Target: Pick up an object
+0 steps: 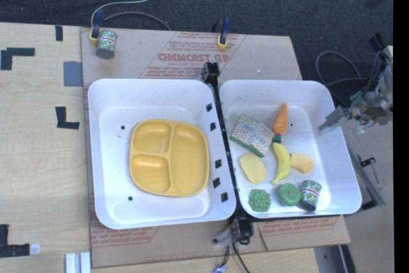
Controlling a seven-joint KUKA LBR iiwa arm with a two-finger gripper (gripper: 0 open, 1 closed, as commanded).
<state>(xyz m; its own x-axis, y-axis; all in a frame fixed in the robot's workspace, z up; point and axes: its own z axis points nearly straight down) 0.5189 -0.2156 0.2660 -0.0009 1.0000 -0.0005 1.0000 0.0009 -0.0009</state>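
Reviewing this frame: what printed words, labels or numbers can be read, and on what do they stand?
"CHEMCAST GP": red print, repeated on the brown cardboard sheet under the bins; smaller lines unreadable.
Small can on the cardboard: label too blurred.
Can in the right bin: label too blurred.

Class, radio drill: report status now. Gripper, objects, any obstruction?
Gripper outside right bin, holding nothing seen. Carrot, banana, sponge lying in right bin. Nothing blocking.

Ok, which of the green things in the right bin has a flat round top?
The green lid-like disc, between the bumpy broccoli and the small can lying on its side.
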